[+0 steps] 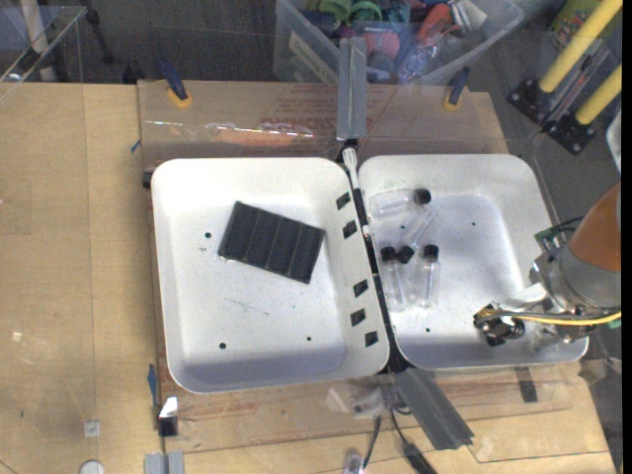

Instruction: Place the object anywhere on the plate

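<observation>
The arm (602, 250) comes in from the right and hangs over the near right corner of the right bin (494, 181). Its end effector (541, 336) sits low by the bin's near rim. From this angle the wrist hides it, so I cannot tell whether it is spread or pressed together, and nothing can be seen held in it.

The task's things are a cluster of small clear vials (427, 270) with black caps, in the left half of the right bin, well apart from the end effector. One vial lies toward the far side with its cap pointing right. The others lie in a loose group nearer the divider — perhaps three or four, though the clear glass is hard to count against the white.

The plate (272, 242), a dark ribbed rectangle, lies flat and slightly turned in the left bin (188, 344) with nothing on it.

Beyond the bins, at the far edge of the counter (69, 265), stands a clear tub (296, 28) of colourful odds and ends.
</observation>
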Controlling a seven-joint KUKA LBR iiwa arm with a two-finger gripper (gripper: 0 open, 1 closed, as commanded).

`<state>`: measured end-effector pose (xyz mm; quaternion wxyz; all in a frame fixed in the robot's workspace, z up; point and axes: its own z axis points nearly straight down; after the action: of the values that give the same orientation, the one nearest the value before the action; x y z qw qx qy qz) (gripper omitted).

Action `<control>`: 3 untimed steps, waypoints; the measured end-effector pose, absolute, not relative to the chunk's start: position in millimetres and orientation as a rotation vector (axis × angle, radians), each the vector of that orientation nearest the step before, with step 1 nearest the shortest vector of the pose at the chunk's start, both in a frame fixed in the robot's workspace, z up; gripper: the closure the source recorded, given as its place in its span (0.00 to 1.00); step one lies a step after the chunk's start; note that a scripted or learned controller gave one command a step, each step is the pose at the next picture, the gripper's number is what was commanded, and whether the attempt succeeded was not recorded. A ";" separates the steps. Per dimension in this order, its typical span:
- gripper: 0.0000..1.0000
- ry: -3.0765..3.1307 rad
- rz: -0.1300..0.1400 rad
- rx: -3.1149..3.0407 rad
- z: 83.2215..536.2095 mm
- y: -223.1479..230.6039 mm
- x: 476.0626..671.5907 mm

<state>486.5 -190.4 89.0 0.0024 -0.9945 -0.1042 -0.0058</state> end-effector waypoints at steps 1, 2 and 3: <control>1.00 -0.355 -0.014 -3.081 88.1 -202.5 488.5; 1.00 -0.342 -0.017 -3.100 88.2 -197.6 487.5; 1.00 -0.329 -0.014 -3.121 89.1 -108.7 483.4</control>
<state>483.4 -108.7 89.1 0.0016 -0.9945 -0.1049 -0.0046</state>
